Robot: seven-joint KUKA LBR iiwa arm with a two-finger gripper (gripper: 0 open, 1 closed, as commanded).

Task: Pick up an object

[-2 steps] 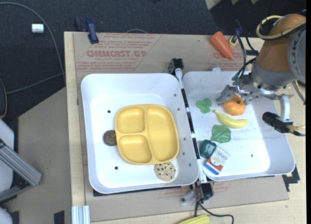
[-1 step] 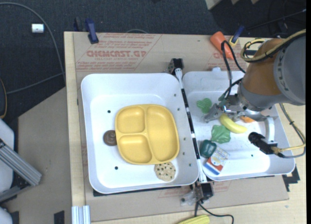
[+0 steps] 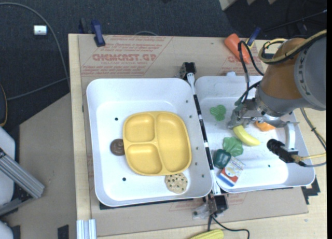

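Banana (image 3: pixel 246 136) lies in the right bin (image 3: pixel 270 178), just under the gripper (image 3: pixel 241 117); whether that gripper is spread or pinching, I cannot tell. It looks light, smooth and curved, best taken across its middle. Green pieces (image 3: pixel 232 146) crowd its near-left side, an orange piece (image 3: pixel 265 126) its right.

Arm reaching in, wrist bent low

The grey arm (image 3: pixel 311 72) enters from the right, its orange band (image 3: pixel 280 80) just above and right of the gripper (image 3: pixel 239 120), which points down-left beneath the wrist; finger state is unreadable.
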